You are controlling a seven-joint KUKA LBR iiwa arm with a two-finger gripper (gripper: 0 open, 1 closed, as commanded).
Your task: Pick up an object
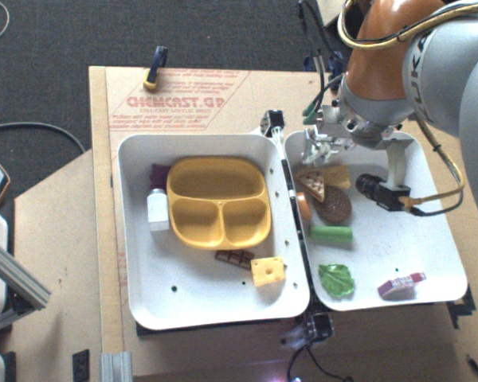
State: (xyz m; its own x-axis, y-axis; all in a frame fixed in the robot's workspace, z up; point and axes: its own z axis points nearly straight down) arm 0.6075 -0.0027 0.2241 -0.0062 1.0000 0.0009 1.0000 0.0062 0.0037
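My gripper [322, 145] hangs over the upper left corner of the right bin [430, 245], just above a pizza slice [312, 185] and a pale yellow piece [339, 175]. Below these lie a round brown cookie [334, 205], an orange piece [303, 206] against the bin's left wall, and a green cylinder [331, 233]. A green lettuce leaf [336, 280] and a pink packet [401, 285] rest near the front edge. Nothing shows as lifted off the bin floor.
The left bin [135, 277] holds a yellow divided plate [219, 201], a white bottle [158, 210], a purple item [159, 172], a chocolate bar [233, 258] and a cheese cube [268, 271]. A black part on a cable [380, 191] sits beside the arm.
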